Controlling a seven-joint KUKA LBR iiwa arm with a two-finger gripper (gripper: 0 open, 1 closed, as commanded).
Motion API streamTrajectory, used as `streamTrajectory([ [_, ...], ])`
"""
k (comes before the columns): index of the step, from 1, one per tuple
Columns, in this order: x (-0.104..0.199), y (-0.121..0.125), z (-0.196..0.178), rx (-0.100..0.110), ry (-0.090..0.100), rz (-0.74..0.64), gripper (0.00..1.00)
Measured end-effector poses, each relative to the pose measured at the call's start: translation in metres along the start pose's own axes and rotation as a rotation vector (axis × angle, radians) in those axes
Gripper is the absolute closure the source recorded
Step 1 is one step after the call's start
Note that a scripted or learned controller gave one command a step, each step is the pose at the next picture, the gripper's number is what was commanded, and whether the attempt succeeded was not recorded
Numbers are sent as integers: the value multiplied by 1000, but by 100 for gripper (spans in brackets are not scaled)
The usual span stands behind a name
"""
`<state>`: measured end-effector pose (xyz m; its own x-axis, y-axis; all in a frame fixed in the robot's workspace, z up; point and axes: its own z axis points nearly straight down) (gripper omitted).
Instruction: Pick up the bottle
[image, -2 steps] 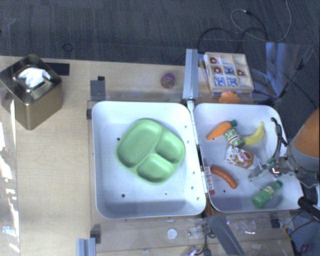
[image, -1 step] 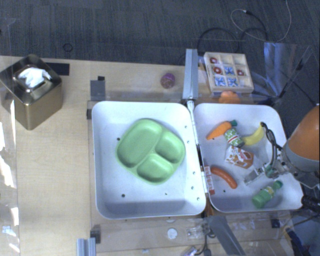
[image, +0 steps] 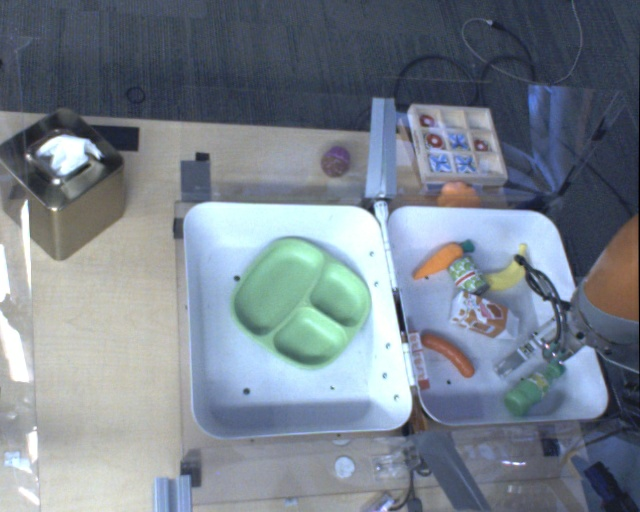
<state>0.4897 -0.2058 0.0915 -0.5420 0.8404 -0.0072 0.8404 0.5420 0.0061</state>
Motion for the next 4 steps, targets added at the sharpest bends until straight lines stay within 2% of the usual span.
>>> streamTrajectory([
  [1, 71, 46, -33, -1, 3, -145, 0],
  [2, 83, 54, -39, -1, 2, -65, 0],
  [3, 82, 57, -50, -8, -4, -67, 100],
  [4, 80, 60, -62, -16, -10, -69, 100],
])
